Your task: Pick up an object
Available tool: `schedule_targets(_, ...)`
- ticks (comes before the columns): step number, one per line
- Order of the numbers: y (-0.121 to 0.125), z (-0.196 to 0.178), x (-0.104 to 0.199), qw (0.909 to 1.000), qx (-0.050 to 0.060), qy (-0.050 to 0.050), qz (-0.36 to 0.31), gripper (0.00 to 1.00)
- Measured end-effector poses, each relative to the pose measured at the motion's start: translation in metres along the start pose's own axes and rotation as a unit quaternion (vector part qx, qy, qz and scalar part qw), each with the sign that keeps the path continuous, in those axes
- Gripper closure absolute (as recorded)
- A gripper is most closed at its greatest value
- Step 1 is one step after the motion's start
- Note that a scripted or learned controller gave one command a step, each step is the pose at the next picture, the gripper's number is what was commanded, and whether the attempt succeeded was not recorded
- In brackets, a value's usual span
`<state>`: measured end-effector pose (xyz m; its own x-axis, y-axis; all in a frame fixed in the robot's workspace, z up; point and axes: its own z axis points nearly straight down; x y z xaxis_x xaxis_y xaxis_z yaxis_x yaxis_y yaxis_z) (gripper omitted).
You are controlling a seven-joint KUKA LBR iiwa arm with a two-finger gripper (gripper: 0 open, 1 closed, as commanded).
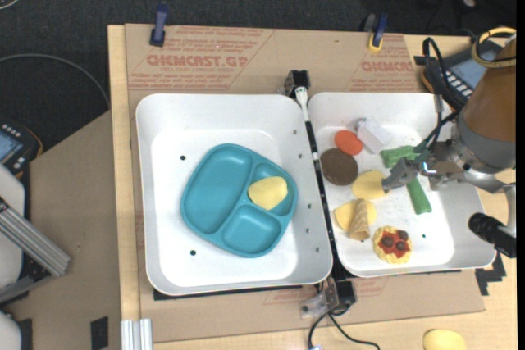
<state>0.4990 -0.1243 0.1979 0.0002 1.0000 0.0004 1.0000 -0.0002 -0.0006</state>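
We're looking at the grey two-finger gripper (399, 175) sitting low in the right shallow white bin (426, 254), reaching in from the right; we can't tell how it's set, too small and dark against the clutter. Pick candidates are all crowding here: a green plastic piece (410, 172) right at the tip, a pale yellow round piece (369, 185) just beside it, a dark brown disc (338, 166) touching that, an orange-red rounded piece (349, 143) above, a tan wedge (356, 219) and a small pizza-like toy with red toppings (392, 244) below. Risk we're seeing: the tip is landing between green and yellow, so it's likely shoving one aside or pinching two and dropping both. The green piece is lying long and thin, likely to pivot out. The teal divided plate (234, 201) with a yellow lump (267, 192) in the left white bin (164, 176) is sitting well apart, no interference.
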Motion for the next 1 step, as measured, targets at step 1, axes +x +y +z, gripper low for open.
schedule_targets(1, -0.0060, -0.1382, 0.0915, 0.9999, -0.009, 0.001, -0.006, 0.00)
